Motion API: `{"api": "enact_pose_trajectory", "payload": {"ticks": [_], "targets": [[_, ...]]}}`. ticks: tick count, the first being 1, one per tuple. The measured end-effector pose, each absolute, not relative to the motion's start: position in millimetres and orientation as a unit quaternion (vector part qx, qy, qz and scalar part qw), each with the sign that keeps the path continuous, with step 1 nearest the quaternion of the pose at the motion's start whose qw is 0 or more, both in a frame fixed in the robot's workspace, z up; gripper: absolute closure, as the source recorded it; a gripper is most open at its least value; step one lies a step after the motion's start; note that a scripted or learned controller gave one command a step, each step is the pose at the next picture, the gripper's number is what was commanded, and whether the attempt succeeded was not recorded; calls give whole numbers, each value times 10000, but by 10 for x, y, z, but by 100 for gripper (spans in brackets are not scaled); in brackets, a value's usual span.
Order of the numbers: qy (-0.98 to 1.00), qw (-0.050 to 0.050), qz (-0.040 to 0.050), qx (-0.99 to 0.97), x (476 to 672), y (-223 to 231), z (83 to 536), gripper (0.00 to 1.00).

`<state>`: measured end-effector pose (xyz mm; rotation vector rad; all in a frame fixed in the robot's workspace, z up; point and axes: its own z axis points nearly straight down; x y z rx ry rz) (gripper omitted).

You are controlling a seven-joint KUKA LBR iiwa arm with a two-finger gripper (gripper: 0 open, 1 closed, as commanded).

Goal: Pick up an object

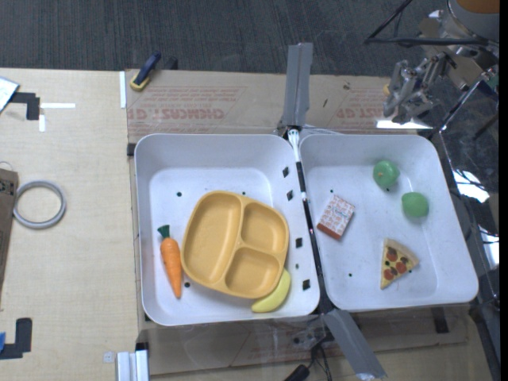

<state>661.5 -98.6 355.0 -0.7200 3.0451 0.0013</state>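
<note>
My gripper (pixel 406 100) hangs at the upper right, above and behind the back rim of the right bin (pixel 452 213), with nothing seen between its fingers. In that bin lie a green apple (pixel 386 173), a second green round fruit (pixel 414 205), a small red-and-white box (pixel 336 217) and a pizza slice (pixel 395 263). In the left bin (pixel 159 165) rest a yellow divided plate (pixel 236 244), an orange carrot (pixel 171 263) to its left and a banana (pixel 274 294) at its lower right edge.
A grey divider post (pixel 297 82) stands behind the seam between the bins. On the bench at left lie a tape roll (pixel 36 203) and a blue-and-yellow tool (pixel 145 71). Cables and a stand crowd the upper right.
</note>
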Motion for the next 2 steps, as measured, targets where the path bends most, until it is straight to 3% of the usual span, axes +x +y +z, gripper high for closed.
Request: {"api": "enact_pose_trajectory", "payload": {"ticks": [1, 2], "targets": [[9736, 98, 5, -2279, 6630, -988, 3651, 100], [9422, 30, -1, -3351, 6108, -847, 4422, 100]]}}
